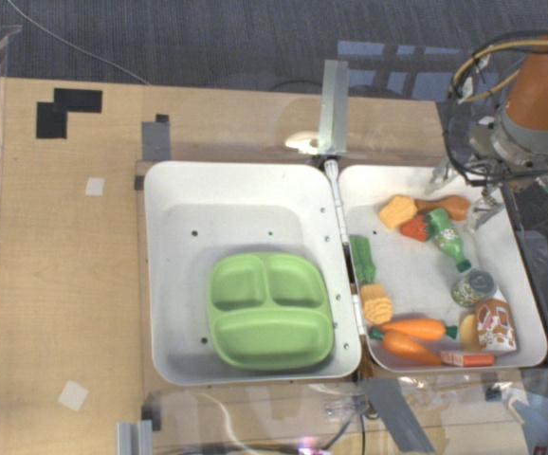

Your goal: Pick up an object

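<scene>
In the camera view, the two-finger gripper (463,190) hangs with its fingers spread and nothing between them, above the far right corner of the right white bin (532,297). Just beneath lie an orange toy piece (442,206) and a green plastic bottle (447,237), while a green divided plate (268,310) sits in the left white bin (174,254).

You won't find any text you can read here. The carton (494,325), at the near end of the right bin (525,282) and well toward you from the gripper (465,190), carries red-and-white print too small to make out.
</scene>
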Controlling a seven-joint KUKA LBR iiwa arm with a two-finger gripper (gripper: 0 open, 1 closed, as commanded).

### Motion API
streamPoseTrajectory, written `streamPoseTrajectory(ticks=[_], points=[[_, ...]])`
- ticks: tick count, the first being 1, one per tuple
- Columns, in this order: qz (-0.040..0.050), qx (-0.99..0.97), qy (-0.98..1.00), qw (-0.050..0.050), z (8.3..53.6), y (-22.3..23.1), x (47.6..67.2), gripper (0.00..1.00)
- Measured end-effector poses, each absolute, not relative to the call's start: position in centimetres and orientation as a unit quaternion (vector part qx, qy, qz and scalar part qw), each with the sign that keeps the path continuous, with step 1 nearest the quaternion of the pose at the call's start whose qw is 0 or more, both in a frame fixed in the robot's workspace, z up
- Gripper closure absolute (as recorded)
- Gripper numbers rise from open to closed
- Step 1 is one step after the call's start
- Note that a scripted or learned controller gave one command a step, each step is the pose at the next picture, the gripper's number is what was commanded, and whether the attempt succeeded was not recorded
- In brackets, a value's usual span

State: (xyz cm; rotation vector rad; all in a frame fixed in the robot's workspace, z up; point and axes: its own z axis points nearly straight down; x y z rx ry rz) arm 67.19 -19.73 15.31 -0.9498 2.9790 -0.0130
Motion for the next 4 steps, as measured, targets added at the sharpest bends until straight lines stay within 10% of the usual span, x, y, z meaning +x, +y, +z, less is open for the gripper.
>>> streamPoseTrajectory(ticks=[1,2,3,4], points=[[-0.0047,-0.339,0.941,0.010,10.9,-17.2,67.0,0.00],[-0.0138,-0.363,0.931,0.020,10.5,-11.8,58.9,0.00],[-0.0149,-0.350,0.936,0.023,10.4,-12.3,56.9,0.00],[-0.0195,-0.474,0.880,0.013,10.4,-10.5,59.5,0.00]])
